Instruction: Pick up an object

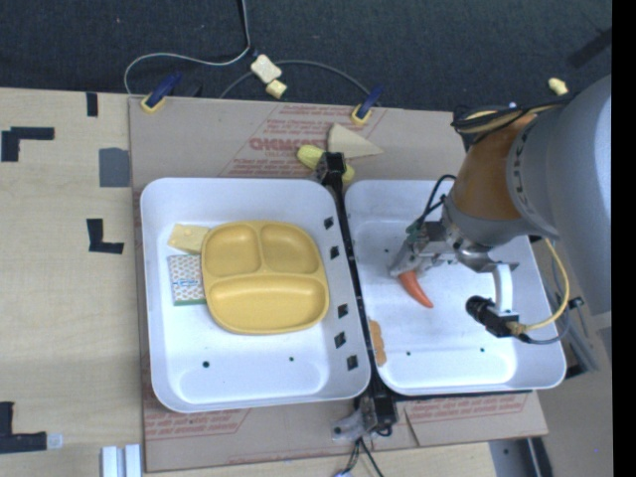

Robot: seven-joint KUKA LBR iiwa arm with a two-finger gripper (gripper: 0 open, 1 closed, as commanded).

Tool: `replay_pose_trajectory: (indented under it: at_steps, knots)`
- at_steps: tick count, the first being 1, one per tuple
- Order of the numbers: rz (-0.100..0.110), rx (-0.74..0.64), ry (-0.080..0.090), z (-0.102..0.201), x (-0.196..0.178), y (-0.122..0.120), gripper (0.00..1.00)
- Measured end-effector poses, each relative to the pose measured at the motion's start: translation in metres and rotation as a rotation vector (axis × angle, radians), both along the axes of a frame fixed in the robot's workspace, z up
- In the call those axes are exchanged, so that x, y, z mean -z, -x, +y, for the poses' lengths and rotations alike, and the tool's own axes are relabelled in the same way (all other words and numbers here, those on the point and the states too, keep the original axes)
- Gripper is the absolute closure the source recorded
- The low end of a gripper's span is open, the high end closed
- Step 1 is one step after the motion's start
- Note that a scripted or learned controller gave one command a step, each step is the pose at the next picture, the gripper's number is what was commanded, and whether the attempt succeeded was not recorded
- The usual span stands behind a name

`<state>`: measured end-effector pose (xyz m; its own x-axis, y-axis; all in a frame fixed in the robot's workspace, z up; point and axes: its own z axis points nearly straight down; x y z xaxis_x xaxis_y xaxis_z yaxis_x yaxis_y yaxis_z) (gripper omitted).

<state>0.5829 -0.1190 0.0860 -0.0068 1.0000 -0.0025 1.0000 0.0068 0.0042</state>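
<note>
**Gripper down by the carrot in the right bin**

Two white bins sit side by side on a sheet of brown cardboard laid over a pale wooden bench. At the near end of their shared edge, an orange-brown scrap (377, 342) lies against the right bin's (467, 371) left wall. The one carrot (416, 288), small, orange and tapered, lies tilted near that bin's middle. The gripper (412, 256) hangs right over its far end, and I cannot tell from here how it is set.

The left bin (248, 381) holds one yellow three-compartment plate (264, 276). Two small things sit against the plate's left side: a patterned sponge-like block (185, 278) and, just beyond it, a pale yellow wedge (187, 237).

Farther off, two blue clips pin the cardboard's far edge, and one cable (241, 13) trails across dark carpet.
</note>
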Motion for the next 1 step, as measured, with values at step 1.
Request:
replay_pose_trajectory:
  at_steps: [1]
  knots:
    - [-0.007, -0.002, -0.003, 0.0572, -0.1052, -0.0405, 1.00]
